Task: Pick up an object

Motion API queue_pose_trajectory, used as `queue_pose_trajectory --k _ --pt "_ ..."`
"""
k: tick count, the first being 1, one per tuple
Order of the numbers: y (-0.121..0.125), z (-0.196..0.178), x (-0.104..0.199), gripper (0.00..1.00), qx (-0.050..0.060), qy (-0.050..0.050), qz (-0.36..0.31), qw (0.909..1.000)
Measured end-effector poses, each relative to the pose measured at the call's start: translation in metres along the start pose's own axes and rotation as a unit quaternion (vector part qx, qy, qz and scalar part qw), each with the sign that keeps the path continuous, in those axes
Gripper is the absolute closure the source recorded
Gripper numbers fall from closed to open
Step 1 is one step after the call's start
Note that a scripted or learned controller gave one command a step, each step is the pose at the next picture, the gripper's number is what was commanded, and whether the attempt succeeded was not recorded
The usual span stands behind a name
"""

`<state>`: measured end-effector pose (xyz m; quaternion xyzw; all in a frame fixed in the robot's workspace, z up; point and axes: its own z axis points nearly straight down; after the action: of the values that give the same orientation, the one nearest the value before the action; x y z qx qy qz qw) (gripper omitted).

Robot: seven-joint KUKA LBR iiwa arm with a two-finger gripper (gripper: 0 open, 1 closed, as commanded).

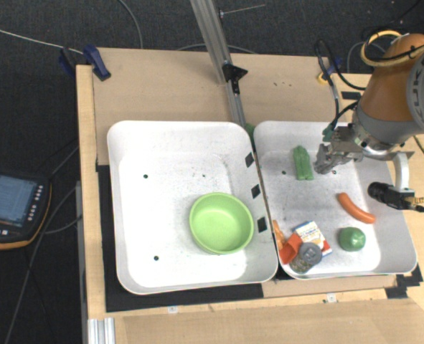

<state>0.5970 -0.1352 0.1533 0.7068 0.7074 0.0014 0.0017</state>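
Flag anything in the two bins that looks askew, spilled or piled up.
Nothing is spilled. The small box, a grey round object and an orange piece are heaped together against the right bin's near-left corner. The green bowl sits upright.

This looks like a robot lab. A big grey and orange robot arm (pixel 394 95) reaches over a plain light wooden bench (pixel 168 84) with two shallow white plastic bins (pixel 125 156). Black cables (pixel 68 6) lie on the dark carpet floor, and an orange and grey control pad with a screen (pixel 11 206) sits at the left.
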Motion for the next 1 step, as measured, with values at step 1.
queue_pose_trajectory --k 1 --pt "0.0045 -0.063 0.002 1.0 -0.001 0.0 0.0 1.0"
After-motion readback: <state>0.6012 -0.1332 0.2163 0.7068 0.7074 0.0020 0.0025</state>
